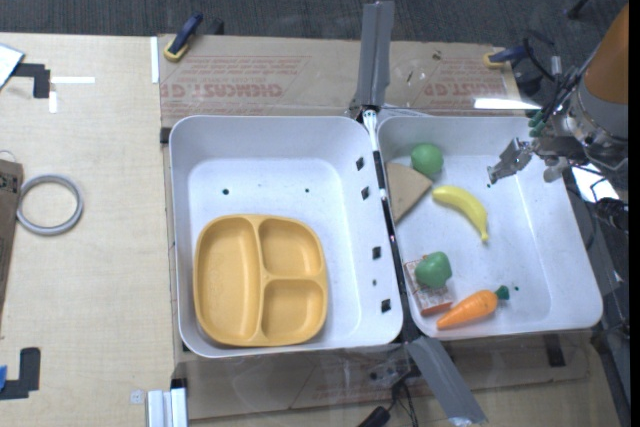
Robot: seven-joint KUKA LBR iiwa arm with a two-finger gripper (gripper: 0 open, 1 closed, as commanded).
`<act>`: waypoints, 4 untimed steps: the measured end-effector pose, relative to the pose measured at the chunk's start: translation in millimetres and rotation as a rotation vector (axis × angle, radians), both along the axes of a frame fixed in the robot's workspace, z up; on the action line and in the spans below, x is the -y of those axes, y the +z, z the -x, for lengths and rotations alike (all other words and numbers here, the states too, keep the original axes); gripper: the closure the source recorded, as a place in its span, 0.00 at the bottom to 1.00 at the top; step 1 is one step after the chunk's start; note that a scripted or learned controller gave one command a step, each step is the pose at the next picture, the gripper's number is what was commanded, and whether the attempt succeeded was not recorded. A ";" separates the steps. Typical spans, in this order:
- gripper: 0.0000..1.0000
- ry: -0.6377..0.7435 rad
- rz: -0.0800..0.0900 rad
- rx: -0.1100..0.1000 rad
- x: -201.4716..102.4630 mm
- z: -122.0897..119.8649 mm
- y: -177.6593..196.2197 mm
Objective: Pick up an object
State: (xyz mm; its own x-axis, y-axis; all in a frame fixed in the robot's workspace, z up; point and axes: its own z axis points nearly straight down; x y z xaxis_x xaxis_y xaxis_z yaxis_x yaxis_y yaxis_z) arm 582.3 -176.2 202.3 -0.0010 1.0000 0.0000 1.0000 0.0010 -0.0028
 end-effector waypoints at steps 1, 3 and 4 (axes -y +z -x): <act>0.00 0.198 0.001 0.003 -23.7 -31.1 -21.5; 1.00 0.205 0.001 0.002 -59.0 -18.0 -101.4; 1.00 0.320 -0.002 -0.014 -67.8 -54.3 -112.3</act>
